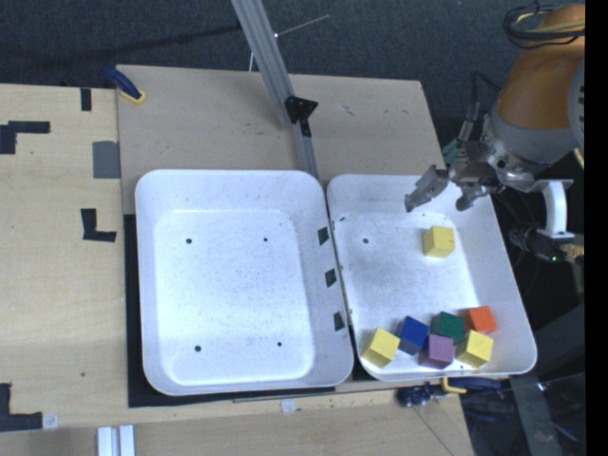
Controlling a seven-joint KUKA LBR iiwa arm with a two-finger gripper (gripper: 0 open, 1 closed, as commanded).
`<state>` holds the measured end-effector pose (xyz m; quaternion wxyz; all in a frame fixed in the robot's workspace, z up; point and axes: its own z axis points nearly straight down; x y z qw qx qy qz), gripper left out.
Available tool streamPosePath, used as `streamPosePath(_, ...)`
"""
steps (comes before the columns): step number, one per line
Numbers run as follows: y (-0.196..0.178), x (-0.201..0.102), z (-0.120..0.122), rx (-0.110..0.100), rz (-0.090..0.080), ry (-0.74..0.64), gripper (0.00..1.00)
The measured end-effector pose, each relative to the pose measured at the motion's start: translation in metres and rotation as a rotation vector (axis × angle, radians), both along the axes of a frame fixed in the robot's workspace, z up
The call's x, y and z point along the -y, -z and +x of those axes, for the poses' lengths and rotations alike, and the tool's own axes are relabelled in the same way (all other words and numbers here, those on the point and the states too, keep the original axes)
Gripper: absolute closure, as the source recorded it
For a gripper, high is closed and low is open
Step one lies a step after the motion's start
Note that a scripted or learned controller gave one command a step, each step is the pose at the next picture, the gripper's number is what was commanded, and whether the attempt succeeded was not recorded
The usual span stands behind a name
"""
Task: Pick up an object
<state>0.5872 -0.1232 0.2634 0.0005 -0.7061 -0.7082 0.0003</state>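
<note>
My gripper hangs over the far part of the right bin, its two fingers spread open with nothing between them. A yellow cube lies alone just below the fingertips, apart from them. Along the near edge of the right bin sits a cluster of blocks: a yellow one, a blue one, a green one, a purple one, an orange one and another yellow one.
The left bin stands beside the right one, sharing a raised rim. A grey metal pole slants down to the bins' far junction. The arm's orange and grey body fills the upper right.
</note>
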Motion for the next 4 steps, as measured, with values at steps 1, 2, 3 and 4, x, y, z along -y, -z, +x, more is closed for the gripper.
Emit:
streamPosePath(1,0.0,0.0,0.0,0.0,0.0,0.001,0.0)
streamPosePath(2,0.046,0.006,-0.004,-0.005,-0.001,0.002,0.0)
streamPosePath(3,0.105,0.001,-0.014,-0.007,0.0,0.002,0.0)
streamPosePath(4,0.165,0.009,-0.019,-0.007,0.0,0.003,0.0)
